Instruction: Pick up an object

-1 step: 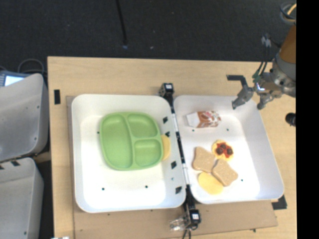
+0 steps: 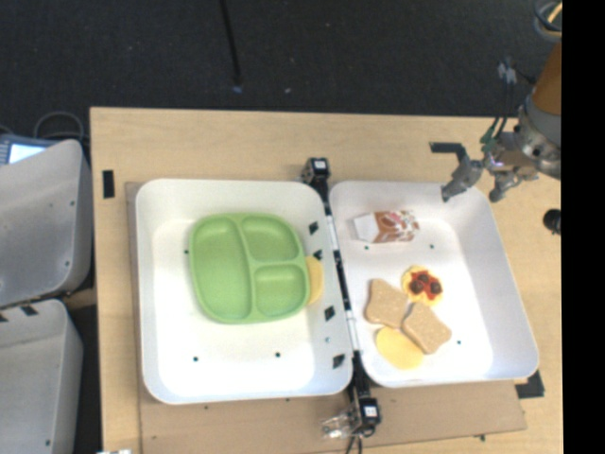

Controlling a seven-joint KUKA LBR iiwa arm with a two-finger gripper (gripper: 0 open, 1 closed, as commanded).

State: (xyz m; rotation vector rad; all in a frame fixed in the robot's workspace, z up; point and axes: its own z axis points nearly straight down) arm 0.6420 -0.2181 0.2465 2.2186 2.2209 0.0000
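Since the arm's parked at the far right corner of the right bin (image 2: 492,282), everything pickable lies off toward 7 o'clock from my gripper (image 2: 477,180). Left bin (image 2: 161,348) just has the green divided plate (image 2: 250,268), w/ a yellow bit (image 2: 316,279) poking out at its 3 o'clock. Fingers look spread wide, nothing between them afaict. Nearest target is the wrapped snack (image 2: 386,225), long axis running 9-to-3. Farther down: two toast slices (image 2: 406,315), yellow disc (image 2: 399,350), and the small red-topped piece (image 2: 423,284).
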